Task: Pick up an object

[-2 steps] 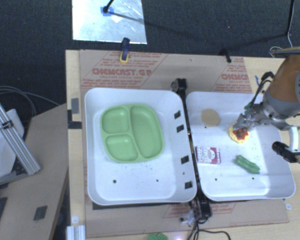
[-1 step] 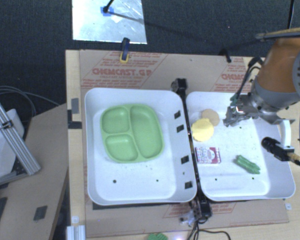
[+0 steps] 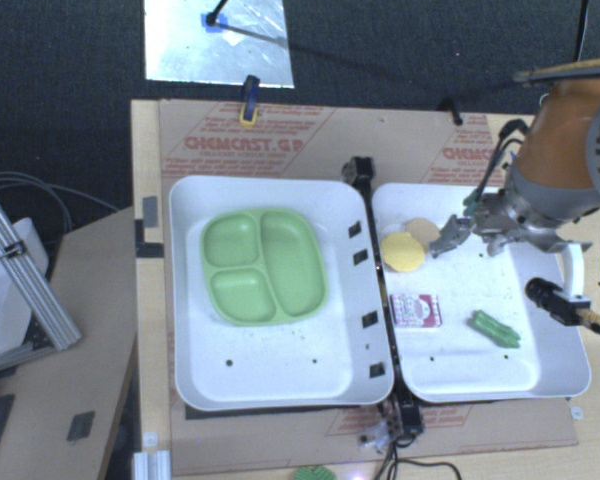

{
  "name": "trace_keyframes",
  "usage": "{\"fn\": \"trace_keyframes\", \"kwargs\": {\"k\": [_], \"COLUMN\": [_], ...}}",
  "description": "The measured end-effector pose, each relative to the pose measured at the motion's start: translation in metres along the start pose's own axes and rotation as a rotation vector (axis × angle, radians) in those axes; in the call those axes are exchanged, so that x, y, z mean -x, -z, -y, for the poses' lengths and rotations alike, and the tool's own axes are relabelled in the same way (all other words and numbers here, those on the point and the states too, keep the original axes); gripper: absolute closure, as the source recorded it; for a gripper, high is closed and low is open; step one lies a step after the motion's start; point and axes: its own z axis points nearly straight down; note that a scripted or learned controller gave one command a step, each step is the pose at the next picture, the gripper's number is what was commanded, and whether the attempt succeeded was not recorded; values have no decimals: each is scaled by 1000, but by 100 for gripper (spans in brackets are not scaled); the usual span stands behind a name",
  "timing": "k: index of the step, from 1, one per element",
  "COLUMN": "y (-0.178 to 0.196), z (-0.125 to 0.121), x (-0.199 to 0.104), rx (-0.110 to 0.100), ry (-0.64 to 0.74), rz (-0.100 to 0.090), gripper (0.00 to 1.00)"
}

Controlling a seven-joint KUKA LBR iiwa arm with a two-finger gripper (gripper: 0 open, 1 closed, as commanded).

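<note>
The scene is evenly and brightly lit; glare is seen on the foil sheet [image 3: 218,28]; focus is slightly soft.

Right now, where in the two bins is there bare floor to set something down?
Left bin: a bare strip lies below the green divided tray. Right bin: bare floor lies below the pink packet and green piece. Its upper left is crowded: yellow disc, tan disc and end effector.

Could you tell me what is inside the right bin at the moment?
The right bin holds a yellow round piece, a tan disc partly behind it, a pink-and-white packet and a green piece.
</note>
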Motion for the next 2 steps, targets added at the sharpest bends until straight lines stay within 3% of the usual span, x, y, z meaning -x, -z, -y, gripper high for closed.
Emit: {"fn": "trace_keyframes", "kwargs": {"k": [1,2], "y": [-95,-80], "z": [-75,-73], "x": [8,8], "rx": [4,3], "ry": [3,5], "rz": [2,2], "gripper": [0,100]}}
